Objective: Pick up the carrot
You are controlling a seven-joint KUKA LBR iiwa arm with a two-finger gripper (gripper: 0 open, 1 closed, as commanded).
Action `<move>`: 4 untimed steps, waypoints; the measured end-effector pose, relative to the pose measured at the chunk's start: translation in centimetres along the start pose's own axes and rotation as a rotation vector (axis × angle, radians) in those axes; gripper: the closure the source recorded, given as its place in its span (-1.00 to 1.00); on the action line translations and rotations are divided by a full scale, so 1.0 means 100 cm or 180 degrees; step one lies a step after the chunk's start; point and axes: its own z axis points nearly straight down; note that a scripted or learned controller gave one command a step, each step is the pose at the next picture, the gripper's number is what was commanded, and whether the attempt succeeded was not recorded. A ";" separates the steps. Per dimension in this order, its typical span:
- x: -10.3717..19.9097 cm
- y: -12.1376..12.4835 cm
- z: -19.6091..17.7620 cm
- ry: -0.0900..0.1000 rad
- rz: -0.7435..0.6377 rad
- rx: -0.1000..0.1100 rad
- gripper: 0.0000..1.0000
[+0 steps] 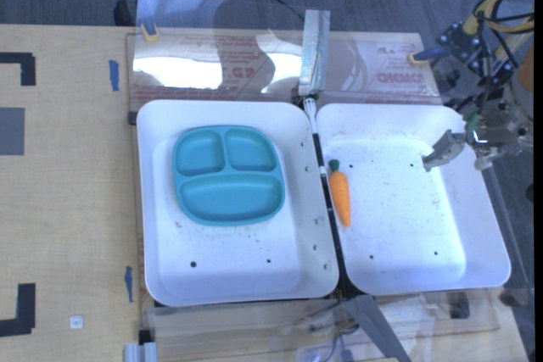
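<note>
The carrot point(340, 194), orange with a small green top, lies in the right bin point(424, 267) close against its left wall, pointing toward the near side. My gripper point(462, 157) hangs over the right bin's far right part, well to the right of the carrot. It is open, with one grey finger point(441, 150) slanting toward the bin's middle, and nothing sits between the fingers.
A blue divided plate point(227, 175) rests in the left bin point(161, 250). A ridge point(322, 182) separates the two bins right beside the carrot. A clear plastic sheet point(221, 59) lies behind the bins. Cables point(496, 4) hang at the upper right.
</note>
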 end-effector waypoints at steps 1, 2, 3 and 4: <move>0.093 -0.006 0.089 -0.0002 -0.0588 -0.0002 -1.00; 0.162 -0.012 0.089 -0.0002 0.0156 -0.0007 -1.00; 0.099 0.015 0.090 -0.0008 0.0898 -0.0013 -1.00; 0.171 0.005 0.090 -0.0002 0.1398 0.0004 -1.00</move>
